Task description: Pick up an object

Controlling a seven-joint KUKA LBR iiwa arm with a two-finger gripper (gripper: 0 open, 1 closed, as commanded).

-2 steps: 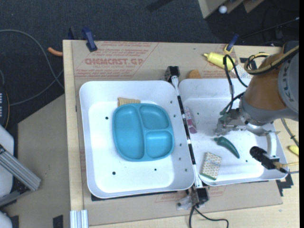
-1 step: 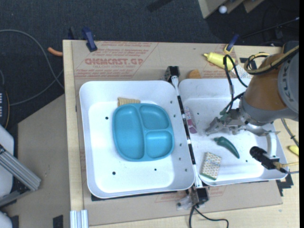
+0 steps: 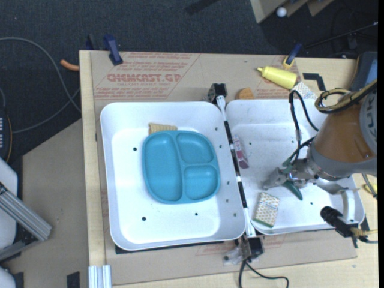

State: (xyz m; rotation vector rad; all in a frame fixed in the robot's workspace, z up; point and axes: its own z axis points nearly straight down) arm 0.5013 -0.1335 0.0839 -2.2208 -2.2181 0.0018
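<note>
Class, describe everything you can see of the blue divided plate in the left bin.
The blue divided plate is a rounded rectangle of smooth turquoise, plastic by its look, with three compartments: one long one on the left, two smaller on the right. It lies flat, right side up, mid-floor in the left bin. A tan object peeks out at its top edge.

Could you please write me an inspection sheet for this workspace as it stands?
Surface: wooden bench bearing a left bin and a right bin, side by side.
Job's things: blue divided plate in the left bin, a tan piece at its far edge; patterned packet and small pink item in the right bin.
Clutter: yellow bottle and blue clamp on the bench.
Gripper: gripper low over the right bin; finger state unclear.
Cables: black cable looping to the arm.
Surroundings: dark floor.
</note>
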